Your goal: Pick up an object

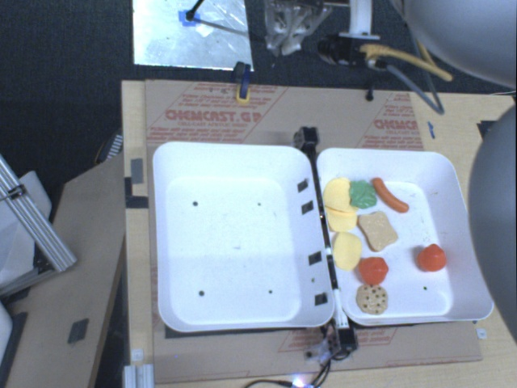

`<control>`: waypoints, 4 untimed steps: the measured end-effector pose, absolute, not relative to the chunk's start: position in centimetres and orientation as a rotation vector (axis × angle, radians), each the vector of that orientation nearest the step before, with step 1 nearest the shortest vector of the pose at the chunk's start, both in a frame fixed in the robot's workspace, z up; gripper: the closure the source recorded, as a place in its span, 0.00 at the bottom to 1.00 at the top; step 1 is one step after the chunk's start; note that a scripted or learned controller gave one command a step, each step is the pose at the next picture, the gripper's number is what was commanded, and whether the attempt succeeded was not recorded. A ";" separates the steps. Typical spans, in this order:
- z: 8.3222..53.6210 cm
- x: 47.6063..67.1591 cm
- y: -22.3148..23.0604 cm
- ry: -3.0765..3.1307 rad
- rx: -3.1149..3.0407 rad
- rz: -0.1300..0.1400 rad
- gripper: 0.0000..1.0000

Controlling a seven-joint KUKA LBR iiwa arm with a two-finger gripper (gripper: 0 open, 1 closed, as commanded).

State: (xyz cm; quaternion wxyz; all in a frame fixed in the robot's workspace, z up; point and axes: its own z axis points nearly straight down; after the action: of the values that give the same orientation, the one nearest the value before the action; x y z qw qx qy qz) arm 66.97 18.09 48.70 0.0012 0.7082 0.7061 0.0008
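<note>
2 white bins sit side by side on the bench; the left bin [234,233] carries no items, the right bin [452,217] holds 8 toy foods bunched toward its left wall. Along that wall: a yellow piece [338,194] near the far-left corner, another yellow piece [347,250] below it, a green leafy piece [363,195] touching the upper yellow one. An orange sausage [389,196] lies just beside the green piece, long axis running diagonally from far-left to near-right. A bread slice [377,230] sits mid-bin; a red piece [372,270] and a speckled cookie [371,299] lie toward the near-left corner; a red tomato [431,257] stands apart toward the right wall. The gripper [284,29] hangs well beyond the far edge of both bins, over dark floor, nothing between its fingers; blurred, so cannot tell how wide the jaws stand. No object chosen yet, by my reading. Every candidate lies toward the near side and to the right of the gripper. The tomato looks the cleanest target, being isolated; the clustered pieces risk a double contact.
</note>
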 end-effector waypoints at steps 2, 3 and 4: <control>44.5 66.8 10.6 2.216 2.230 -0.010 1.00; 53.9 60.3 13.7 2.228 2.213 0.008 1.00; 53.5 67.1 10.4 2.217 2.219 0.007 1.00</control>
State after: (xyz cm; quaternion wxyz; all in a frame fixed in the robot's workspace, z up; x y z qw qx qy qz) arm 67.09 10.42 53.54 0.0027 0.7075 0.7067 0.0021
